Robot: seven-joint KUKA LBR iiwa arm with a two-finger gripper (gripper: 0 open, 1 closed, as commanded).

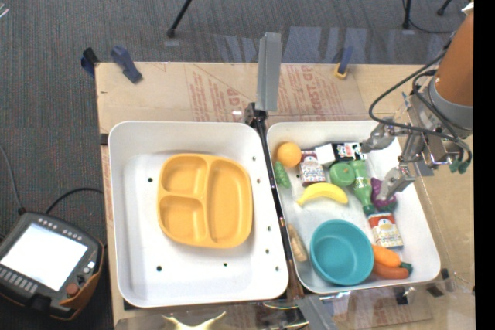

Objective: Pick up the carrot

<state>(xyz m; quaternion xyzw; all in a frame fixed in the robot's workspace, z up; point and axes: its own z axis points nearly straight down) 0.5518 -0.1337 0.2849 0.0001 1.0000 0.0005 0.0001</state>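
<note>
Orange carrot (387, 256) at right bin (429, 232) front edge, beside teal bowl (341, 251).

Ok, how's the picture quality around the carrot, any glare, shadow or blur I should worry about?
Camera view: lighting is even and soft, no hard glare on the right bin. The carrot sits at its near right corner, small and slightly soft, partly tucked against the teal bowl. The gripper reads a little blurred and cluttered by cables.
</note>
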